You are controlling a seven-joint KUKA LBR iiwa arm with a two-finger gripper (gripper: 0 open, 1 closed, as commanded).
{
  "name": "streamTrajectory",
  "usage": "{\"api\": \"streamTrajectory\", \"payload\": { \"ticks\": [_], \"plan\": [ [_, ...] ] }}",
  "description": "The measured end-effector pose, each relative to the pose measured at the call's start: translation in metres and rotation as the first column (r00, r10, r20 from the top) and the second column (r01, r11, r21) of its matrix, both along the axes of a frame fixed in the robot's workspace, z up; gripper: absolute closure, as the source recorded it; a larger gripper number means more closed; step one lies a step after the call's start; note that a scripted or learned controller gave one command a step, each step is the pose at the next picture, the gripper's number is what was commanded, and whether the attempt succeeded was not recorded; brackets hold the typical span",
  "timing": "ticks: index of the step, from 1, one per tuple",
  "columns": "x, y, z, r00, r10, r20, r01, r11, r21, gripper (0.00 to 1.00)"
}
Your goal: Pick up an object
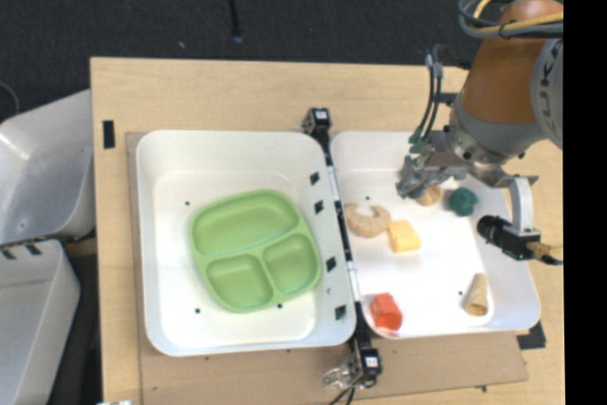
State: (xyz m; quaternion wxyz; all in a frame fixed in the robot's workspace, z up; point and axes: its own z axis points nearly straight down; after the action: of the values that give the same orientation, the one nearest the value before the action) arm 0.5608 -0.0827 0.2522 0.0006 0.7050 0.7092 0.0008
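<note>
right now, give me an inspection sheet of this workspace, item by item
surface: wooden bench bearing left bin and right bin.
job's things: in the right bin, beige curved piece, yellow block, green ball, red block, tan cone.
clutter: green divided tray in the left bin.
grippers: gripper low over the right bin's far side, by a small tan piece.
cables: cable along the arm.
surroundings: dark floor; white object at left.

The grey arm [512,81], orange-banded above the wrist, reaches in from the right over the back right corner of the bench, its wrist angled downward and its gripper [420,180] low near the back edge of the right-hand bin [512,313].
</note>
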Motion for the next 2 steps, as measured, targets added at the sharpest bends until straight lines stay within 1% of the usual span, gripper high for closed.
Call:
{"api": "streamTrajectory", "payload": {
  "ticks": [1, 2],
  "plan": [
    [0.030, 0.048, 0.001, 1.000, 0.000, 0.001, 0.000, 1.000, 0.000, 1.00],
    [0.054, 0.097, -0.011, 1.000, 0.000, 0.000, 0.000, 1.000, 0.000, 1.00]
  ]
}}
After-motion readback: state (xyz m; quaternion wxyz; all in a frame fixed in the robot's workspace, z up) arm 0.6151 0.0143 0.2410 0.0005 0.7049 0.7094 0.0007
